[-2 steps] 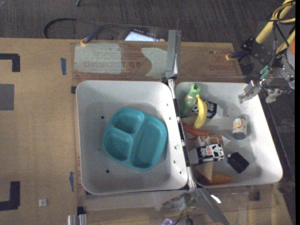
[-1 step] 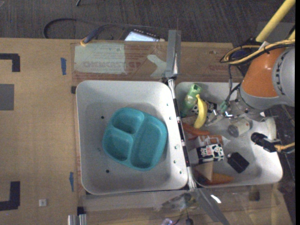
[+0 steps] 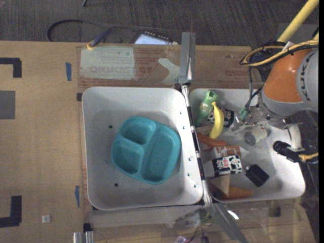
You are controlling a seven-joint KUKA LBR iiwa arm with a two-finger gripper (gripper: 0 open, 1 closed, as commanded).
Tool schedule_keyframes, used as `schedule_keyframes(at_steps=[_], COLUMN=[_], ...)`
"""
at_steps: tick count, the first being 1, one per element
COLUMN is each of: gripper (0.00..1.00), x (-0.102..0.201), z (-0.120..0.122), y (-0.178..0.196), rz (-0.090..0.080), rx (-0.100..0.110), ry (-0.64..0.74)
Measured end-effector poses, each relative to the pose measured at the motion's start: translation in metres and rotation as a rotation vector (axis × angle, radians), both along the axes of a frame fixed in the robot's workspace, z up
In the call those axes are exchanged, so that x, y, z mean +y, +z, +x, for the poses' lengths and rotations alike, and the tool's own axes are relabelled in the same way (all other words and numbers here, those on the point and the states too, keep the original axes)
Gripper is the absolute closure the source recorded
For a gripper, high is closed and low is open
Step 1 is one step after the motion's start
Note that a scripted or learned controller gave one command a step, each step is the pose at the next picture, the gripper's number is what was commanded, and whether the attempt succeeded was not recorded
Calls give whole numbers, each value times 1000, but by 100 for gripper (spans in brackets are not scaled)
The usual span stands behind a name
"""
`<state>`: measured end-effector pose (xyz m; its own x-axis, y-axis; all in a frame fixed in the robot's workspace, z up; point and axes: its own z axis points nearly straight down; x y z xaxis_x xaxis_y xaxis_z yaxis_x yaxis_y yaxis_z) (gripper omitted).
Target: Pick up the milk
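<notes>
The small milk carton with black-and-white cow patches (image 3: 227, 164) lay on its side in the right white bin (image 3: 293, 184), near that bin's left wall and toward its near edge. The grey and orange arm (image 3: 291, 82) hung over the bin's far right part, and its tool (image 3: 251, 130) sat well apart from the carton; whether the tool was spread or pressed together could not be told.

To do the step well, the tool would probably need to travel toward the near-left of the bin and close across the carton's narrow sides. Room was tight: a brown block (image 3: 232, 151) touched the carton's far side, a black box (image 3: 257, 175) lay just beside it on the right, and an orange carrot-like piece (image 3: 239, 191) sat nearer the camera. The yellow banana (image 3: 217, 120) and green bottle (image 3: 207, 105) crowded the far-left corner. The left bin held a teal divided plate (image 3: 146, 149).
</notes>
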<state>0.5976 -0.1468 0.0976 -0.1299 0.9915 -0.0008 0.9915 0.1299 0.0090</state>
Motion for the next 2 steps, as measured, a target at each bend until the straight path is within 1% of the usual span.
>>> schedule_keyframes(at_steps=[1, 2], gripper=[100, 100], x=[42, 66], z=[-78, -118], y=[123, 114], rz=[0, 1], rx=[8, 11], ry=[-64, 69])
